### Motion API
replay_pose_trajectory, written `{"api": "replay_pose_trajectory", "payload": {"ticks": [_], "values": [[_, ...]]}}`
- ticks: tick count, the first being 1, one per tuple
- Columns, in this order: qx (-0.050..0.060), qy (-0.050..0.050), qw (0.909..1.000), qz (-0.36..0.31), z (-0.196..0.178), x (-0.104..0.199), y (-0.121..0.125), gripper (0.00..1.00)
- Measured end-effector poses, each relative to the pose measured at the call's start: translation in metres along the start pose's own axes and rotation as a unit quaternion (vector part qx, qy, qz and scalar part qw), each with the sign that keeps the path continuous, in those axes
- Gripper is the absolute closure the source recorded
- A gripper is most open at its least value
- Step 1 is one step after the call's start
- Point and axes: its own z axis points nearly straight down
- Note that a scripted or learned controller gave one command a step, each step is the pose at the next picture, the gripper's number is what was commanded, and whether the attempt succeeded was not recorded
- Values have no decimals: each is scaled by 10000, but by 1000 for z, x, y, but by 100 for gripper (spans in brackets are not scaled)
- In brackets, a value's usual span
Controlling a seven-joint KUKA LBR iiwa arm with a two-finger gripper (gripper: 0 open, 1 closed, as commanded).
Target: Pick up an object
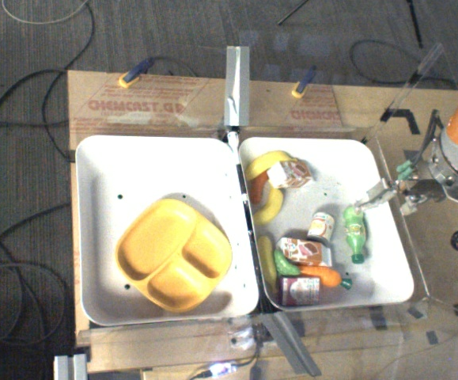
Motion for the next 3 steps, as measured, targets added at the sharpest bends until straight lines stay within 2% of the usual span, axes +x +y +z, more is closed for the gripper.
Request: {"api": "replay_pose_trajectory", "payload": {"ticks": [1,2,3], "values": [[3,4,9990,-441,121,28,47,0],[-121,11,9975,-690,158,4,42,0],[-209,17,9882,-1515,165,-8,39,0]]}}
